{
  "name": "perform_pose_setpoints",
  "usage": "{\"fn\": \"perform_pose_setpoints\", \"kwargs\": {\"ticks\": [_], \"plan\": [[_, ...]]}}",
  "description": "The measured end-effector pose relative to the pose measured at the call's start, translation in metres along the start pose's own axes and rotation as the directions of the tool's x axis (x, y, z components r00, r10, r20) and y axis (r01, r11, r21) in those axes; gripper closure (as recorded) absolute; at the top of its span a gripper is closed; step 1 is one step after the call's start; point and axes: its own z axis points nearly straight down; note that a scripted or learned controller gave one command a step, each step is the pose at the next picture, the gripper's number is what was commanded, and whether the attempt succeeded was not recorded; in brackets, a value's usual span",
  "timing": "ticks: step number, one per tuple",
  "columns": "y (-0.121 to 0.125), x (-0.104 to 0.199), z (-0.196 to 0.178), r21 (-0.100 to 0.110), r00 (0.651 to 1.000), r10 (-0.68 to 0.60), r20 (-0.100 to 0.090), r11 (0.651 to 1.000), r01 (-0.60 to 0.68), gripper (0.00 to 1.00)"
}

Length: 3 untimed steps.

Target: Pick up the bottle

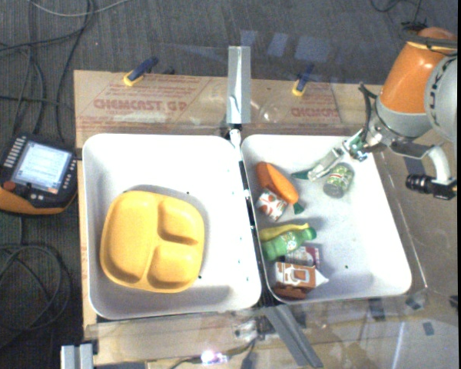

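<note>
Two shallow white plastic bins side by side: left bin (92,206) bearing a yellow compartmented plastic tray (154,241); right bin (369,244) with the green plastic bottle (286,241) lying near its left wall, below an orange carrot-shaped toy (278,181). Two-finger gripper (323,167) low at the right bin's upper edge, beside a small green-labelled can (339,181); grip state impossible to tell.

A: Arm pose?
B: Arm (422,91) enters from the right, orange band up top, wrist angled down-left toward the far right.
A: Gripper?
B: Gripper (328,164) extends left, low, tilted.
</note>
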Motion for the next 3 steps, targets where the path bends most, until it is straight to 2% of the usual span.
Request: {"fn": "perform_pose_setpoints", "kwargs": {"ticks": [1,2,3], "plan": [[-0.029,-0.006,0.049,-0.001,0.985,-0.174,-0.001,0.985,0.174,0.0],[-0.029,-0.006,0.049,-0.001,0.985,-0.174,-0.001,0.985,0.174,0.0],[0.016,-0.02,-0.018,0.0,0.991,-0.131,0.001,0.991,0.131,0.0]]}}
